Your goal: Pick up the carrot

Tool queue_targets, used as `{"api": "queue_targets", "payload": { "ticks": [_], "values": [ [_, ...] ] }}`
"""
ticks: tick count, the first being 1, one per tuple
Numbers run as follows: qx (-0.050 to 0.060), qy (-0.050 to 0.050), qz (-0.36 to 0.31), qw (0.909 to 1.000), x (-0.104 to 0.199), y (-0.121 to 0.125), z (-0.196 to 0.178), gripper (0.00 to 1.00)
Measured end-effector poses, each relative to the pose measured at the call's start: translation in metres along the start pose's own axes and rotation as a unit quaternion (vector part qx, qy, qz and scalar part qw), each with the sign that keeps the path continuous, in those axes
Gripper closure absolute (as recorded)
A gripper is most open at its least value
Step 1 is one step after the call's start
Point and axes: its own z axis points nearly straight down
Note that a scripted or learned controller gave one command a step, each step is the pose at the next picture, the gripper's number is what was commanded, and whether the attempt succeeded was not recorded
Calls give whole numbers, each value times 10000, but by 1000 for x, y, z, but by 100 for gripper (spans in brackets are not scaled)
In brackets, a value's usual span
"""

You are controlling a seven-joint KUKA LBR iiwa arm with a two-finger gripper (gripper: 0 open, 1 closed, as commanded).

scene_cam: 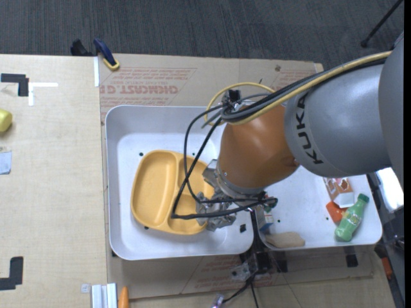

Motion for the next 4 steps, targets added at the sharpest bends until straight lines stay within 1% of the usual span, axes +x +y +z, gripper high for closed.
{"api": "queue_targets", "payload": {
  "ticks": [1,2,3,4],
  "values": [
    [35,-20,-424,9991,-5,10,19,100],
    [5,-17,-599,9982,-7,-25,-30,100],
    [2,-14,719,9974,-3,-21,-22,100],
    [8,-31,-1065,9943,-27,1,-54,100]
  ]
}}
